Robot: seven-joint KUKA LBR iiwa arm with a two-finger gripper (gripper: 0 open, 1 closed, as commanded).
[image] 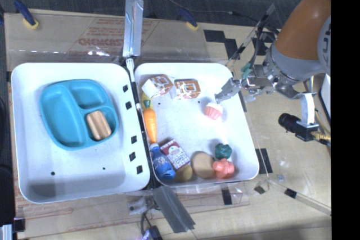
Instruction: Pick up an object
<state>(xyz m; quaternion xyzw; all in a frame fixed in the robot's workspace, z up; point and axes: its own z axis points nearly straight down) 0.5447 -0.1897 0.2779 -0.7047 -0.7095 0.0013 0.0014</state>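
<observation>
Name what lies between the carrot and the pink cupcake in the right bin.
Only bare white bin floor lies between the carrot and the pink cupcake, per the camera view.

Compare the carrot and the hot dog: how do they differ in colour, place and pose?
The carrot is bright orange; the hot dog is pale brown. The carrot lies on the right bin's floor, against its left wall; the hot dog lies in a compartment of the blue divided plate in the left bin. The carrot is slim and tapered; the hot dog is short and blunt. Both lie flat, running roughly top to bottom in the camera view.
</observation>
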